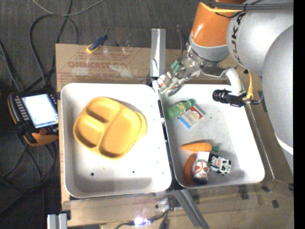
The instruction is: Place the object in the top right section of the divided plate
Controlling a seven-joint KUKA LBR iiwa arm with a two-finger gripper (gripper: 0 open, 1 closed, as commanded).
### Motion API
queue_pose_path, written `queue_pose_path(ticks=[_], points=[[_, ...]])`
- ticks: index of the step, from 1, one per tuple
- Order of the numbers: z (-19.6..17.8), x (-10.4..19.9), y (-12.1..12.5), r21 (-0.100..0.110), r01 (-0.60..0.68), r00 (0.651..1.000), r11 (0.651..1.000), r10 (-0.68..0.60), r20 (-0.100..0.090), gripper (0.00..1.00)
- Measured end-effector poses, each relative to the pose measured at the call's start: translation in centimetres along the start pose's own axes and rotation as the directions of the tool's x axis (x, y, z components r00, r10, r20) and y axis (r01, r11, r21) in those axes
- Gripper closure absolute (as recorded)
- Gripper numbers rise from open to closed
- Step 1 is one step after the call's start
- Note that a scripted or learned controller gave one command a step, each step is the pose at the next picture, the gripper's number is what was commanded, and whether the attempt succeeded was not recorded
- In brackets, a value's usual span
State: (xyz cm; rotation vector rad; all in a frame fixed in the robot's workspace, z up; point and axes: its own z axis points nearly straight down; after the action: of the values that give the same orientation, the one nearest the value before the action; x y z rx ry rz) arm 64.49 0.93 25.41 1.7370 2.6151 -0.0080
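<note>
The yellow divided plate (110, 126) lies in the left white bin (71, 175), a little above and left of that bin's middle, its three sections bare. The right white bin (248, 151) holds the loose things: a green bottle (178, 109) lying near the upper left part, a small blue and red packet (191, 116) touching it on its lower right, an orange carrot (196, 147) lying crosswise lower down, and below that a reddish can (200, 169) next to a small black and white carton (220, 164), with a brown sausage-shaped piece (188, 165) just left of the can. The grey arm (267, 27) with its orange band (217, 13) reaches in from the right, and its tool (170, 82) hangs over the top left corner of the right bin, close to the divider between the bins and just above the green bottle. Whether the tool is spread or pressed together I cannot tell; nothing can be made out between its tips. A handheld screen (39, 109) sits left of the tabletop
</note>
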Motion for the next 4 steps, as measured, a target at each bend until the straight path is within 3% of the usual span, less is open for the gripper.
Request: queue_pose_path(ticks=[1,2,3,4], points=[[-2.6,-0.9,-0.1,-0.002,-0.01,1.0,1.0,0.01,-0.003,1.0],[-18.0,-4.9,0.5,-0.002,-0.238,0.971,0.971,0.238,-0.001,1.0],[-18.0,-0.7,-10.1,-0.003,0.102,0.995,0.995,-0.102,0.0,1.0],[-11.4,8.9,-11.3,-0.004,0.29,0.957,0.957,-0.29,-0.004,1.0]])
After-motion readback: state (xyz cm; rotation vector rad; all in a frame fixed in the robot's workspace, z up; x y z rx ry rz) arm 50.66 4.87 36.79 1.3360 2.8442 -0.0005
